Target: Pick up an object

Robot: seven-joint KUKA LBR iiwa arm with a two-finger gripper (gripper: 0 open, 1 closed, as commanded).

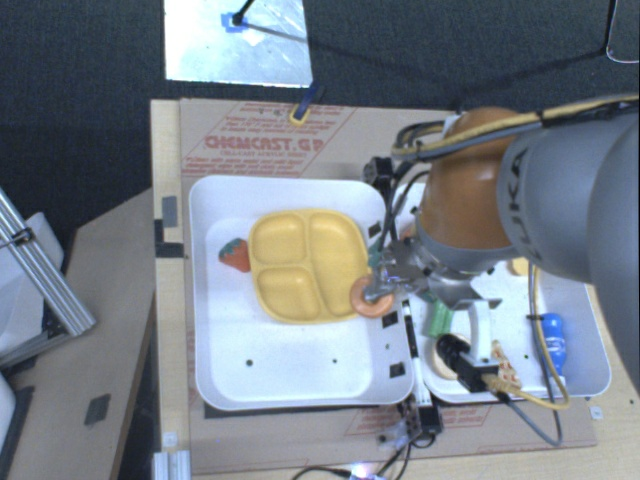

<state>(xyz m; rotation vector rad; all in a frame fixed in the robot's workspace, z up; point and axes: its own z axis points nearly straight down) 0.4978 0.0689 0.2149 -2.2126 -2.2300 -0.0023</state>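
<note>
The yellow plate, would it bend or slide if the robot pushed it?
The yellow plate looks like molded plastic with three compartments, so it probably stays stiff. It looks thin, so likely light. Lying flat on the smooth white bin, it would probably slide rather than tip.

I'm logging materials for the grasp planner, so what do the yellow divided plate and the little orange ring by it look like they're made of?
The yellow three-compartment plate looks like moulded plastic: even colour, soft sheen, rounded raised dividers. The small orange ring at its right edge seems smooth plastic or rubber, though it is too small to tell which. Both sit in the shallow white left bin.
</note>
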